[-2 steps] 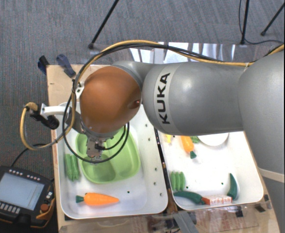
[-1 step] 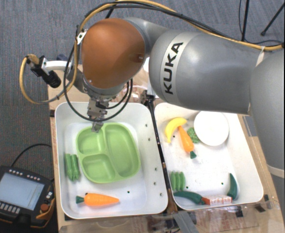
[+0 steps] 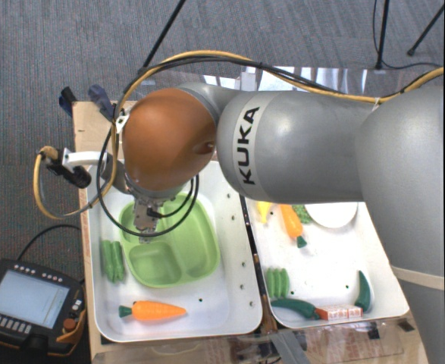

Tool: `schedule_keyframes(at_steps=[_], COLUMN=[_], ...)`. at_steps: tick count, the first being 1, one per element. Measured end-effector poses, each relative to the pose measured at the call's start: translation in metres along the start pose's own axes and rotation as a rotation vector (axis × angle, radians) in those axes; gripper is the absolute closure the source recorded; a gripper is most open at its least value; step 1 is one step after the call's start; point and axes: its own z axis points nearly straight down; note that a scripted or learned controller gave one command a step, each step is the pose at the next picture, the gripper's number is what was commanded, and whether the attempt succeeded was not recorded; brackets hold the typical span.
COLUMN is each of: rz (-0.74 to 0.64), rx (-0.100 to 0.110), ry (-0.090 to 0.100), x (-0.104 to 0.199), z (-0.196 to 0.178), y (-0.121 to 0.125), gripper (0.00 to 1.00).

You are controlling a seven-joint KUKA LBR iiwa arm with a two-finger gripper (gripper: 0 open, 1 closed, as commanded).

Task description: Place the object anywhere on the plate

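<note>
Grey KUKA arm (image 3: 305, 146) with orange band reaching in from the right, hand (image 3: 144, 220) hanging low over the green plate (image 3: 180, 245); finger spread impossible to tell. Left white bin (image 3: 222, 309) holding that plate. Right white bin (image 3: 336, 279) beside the plate's bin. Orange carrot (image 3: 152, 310) lying just below the plate, off it. Green bean pods (image 3: 113, 259) against the plate's left edge. Across the divider from the plate: second carrot (image 3: 292, 224), dark green pepper (image 3: 364, 292), more pods (image 3: 277, 282).
</note>
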Motion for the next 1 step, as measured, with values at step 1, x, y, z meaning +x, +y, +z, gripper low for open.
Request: schedule_keyframes(at_steps=[1], rz=[-0.007], rx=[-0.002], ry=[0.004], x=[0.0545], z=[-0.124], y=[0.0586], gripper=[1.0])
